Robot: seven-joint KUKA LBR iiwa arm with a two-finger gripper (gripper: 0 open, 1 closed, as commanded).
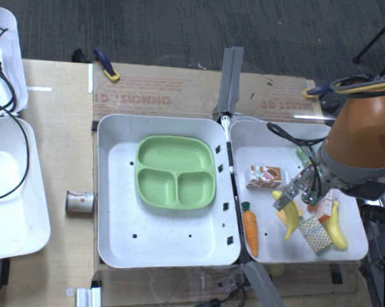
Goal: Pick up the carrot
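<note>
The carrot [250, 232], orange with a green top, lies along the left wall of the right bin [264, 258], near its front corner. My gripper [297, 192] hangs over the middle of that bin, to the right of the carrot and farther back. It is just above a yellow banana [291, 216] and apart from the carrot. The grey wrist and the orange band [365, 128] hide the bin's right side.
A small carton [265, 177], a second banana [337, 231] and a patterned box [314, 235] share the right bin. A green divided plate [176, 171] sits in the left bin [112, 241]. A small can [81, 202] lies on the bench at left.
</note>
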